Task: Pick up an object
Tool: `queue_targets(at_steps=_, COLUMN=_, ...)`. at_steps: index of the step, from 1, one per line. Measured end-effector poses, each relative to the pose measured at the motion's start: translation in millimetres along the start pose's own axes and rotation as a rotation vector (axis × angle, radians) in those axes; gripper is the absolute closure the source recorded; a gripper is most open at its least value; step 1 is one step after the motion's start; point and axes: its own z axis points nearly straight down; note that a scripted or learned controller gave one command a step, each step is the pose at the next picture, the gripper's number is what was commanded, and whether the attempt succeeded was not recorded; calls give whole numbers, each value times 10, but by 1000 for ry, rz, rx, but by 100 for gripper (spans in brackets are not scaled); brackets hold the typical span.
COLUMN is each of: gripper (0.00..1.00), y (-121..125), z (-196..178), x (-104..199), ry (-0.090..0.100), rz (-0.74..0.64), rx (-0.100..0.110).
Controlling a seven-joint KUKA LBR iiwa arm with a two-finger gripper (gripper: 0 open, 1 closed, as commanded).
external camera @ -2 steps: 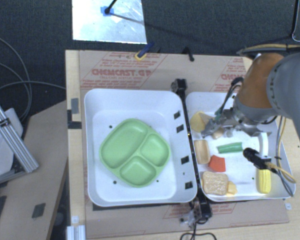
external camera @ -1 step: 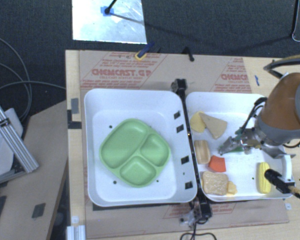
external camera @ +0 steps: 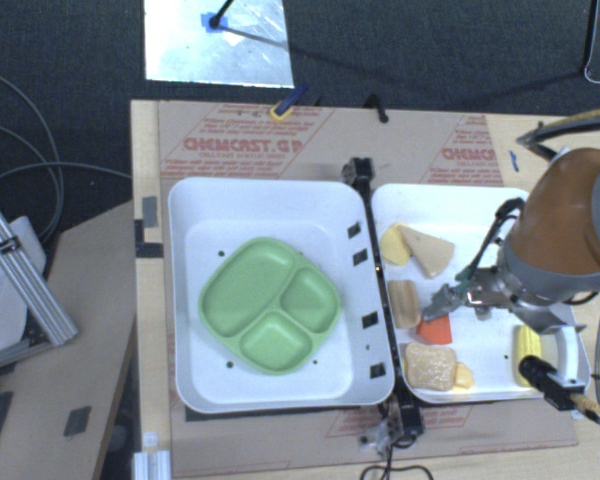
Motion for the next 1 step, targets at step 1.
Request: queue_targets(at_steps=1, gripper=0, y=-8, z=786, x=9, ry=-1, rz=6, rx=7)
